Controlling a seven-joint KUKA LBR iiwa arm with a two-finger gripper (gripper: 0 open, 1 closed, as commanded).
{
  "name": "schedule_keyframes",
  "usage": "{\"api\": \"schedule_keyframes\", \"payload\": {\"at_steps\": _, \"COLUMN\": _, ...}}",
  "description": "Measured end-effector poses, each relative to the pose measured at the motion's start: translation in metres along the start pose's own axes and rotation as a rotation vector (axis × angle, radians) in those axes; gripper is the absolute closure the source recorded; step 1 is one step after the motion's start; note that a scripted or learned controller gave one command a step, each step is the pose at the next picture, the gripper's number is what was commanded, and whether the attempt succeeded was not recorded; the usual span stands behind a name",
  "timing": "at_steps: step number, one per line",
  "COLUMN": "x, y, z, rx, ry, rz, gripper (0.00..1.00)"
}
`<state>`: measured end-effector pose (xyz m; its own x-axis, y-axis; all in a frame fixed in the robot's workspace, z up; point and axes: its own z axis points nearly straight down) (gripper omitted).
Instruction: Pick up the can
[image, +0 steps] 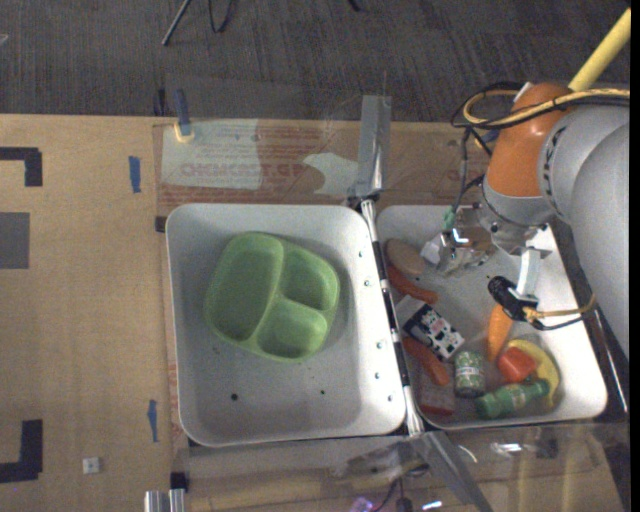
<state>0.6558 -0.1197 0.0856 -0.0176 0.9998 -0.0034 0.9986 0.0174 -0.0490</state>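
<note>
The can (469, 373) is standing in the right bin (590, 395), near its front edge, just beside a green bottle (512, 398). The gripper (458, 250) is hovering toward that bin's back; its closure can't be made out.

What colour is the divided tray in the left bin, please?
Light green; the tray shows best in the camera view.

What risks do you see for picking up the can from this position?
1. The can stands among crowded items, with the green bottle and the black-and-white box close by, so the fingers may hit them.
2. The gripper hangs near the bin's far end, away from the can.
</note>
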Motion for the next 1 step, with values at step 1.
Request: {"api": "schedule_keyframes", "payload": {"at_steps": 1, "x": -0.0411, "y": 0.0028, "z": -0.0329, "rx": -0.022, "ry": 0.011, "rz": 0.202, "gripper": 1.0}}
